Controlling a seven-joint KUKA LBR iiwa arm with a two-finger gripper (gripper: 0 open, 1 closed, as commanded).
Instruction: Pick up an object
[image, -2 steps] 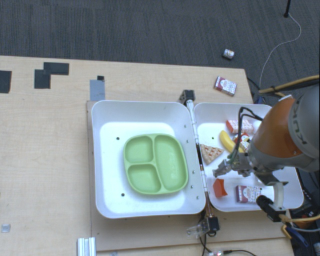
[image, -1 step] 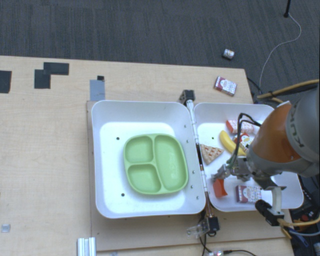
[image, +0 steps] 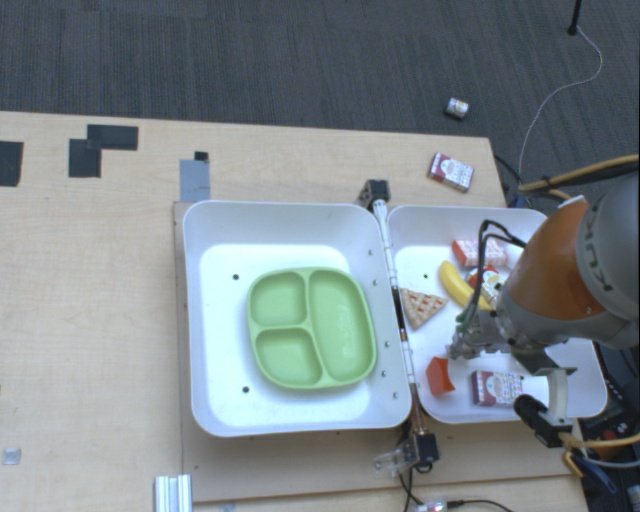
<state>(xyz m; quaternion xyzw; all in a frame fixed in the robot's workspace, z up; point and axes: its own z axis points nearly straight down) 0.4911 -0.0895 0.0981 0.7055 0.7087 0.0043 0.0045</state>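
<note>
My gripper (image: 466, 338) hangs low over the right bin (image: 590, 395), under the grey arm with its orange band (image: 548, 270). Just below and left of it lies a small red block (image: 439, 376). A pizza slice (image: 421, 306) lies up and to its left, and a yellow banana (image: 455, 284) just above it. To the lower right of the gripper sits a red and white packet (image: 495, 388). At the bin's far side a red carton (image: 467, 252) is partly hidden by the arm.
The left bin (image: 205, 300) holds a green three-part plate (image: 311, 328). A centre ridge (image: 392, 300) divides the two bins. A red packet (image: 451, 172) and a small grey can (image: 458, 107) lie outside the bins, far from the gripper.
</note>
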